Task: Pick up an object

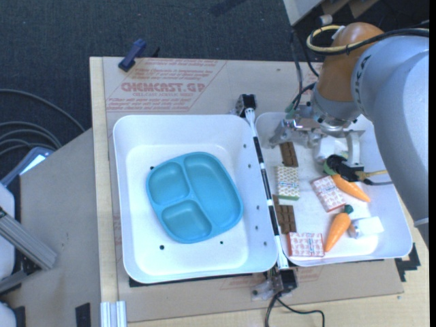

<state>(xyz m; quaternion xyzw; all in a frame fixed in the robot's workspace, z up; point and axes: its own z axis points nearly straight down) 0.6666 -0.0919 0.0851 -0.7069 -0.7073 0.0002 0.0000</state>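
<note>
Hovering gripper [320,136]: right bin's [388,247] 12 o'clock edge — finger state unclear
Left bin [129,182]: blue tray [194,196]
Right bin: carrots [337,230], packets [287,181]

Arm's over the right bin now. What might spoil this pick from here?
The gripper sits at the far end of the right bin, close to its wall, so a descent may clip the rim. The carrots, snack packets and chocolate bars lie crowded together, so closing may nudge or catch a neighbour rather than one item.
</note>
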